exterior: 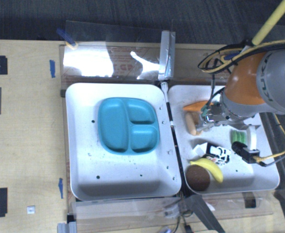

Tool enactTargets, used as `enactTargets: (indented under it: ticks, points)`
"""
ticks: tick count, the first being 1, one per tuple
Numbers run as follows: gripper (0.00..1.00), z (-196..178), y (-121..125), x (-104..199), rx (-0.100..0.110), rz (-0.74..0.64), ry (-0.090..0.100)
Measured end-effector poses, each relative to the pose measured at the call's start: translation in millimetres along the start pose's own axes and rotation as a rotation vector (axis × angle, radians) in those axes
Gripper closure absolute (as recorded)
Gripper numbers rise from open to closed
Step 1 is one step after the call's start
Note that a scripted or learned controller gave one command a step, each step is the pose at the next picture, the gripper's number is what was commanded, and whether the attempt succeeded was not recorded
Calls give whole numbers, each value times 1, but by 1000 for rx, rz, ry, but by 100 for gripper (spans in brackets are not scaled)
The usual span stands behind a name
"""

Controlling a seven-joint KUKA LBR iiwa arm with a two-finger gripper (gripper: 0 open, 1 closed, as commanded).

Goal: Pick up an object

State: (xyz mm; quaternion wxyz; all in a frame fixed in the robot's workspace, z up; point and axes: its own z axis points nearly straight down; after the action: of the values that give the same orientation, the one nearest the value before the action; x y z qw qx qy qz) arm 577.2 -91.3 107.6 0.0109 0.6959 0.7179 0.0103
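Observation:
The right bin [263, 176] holds an orange carrot [195, 106], a pale tan stick-shaped piece [191, 124], a yellow banana [209, 169], a brown round ball [198, 177], a black-and-white toy [216, 154] and a green block [238, 136]. My gripper [206, 120] hangs low over the upper left part of this bin, just right of the tan piece and below the carrot. Its tips are dark and small against the bin floor. Nothing shows between them.
The left bin [84, 169] carries a blue divided plate [128, 124]. A clear plastic sheet and a metal post [166, 55] stand behind the bins. Cables [220, 57] and a yellow rod [273, 16] hang at the upper right beside the arm.

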Motion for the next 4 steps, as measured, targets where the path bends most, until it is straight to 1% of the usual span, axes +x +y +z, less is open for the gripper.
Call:
enactTargets:
  ticks: [1, 2, 3, 4]
  points:
    - [0, 2, -2, 0, 5, 1, 1]
    - [0, 16, 53, -9, 16, 204, -1]
    - [0, 13, -37, -51, 13, -78, -2]
    - [0, 14, 4, -29, 10, -69, -2]
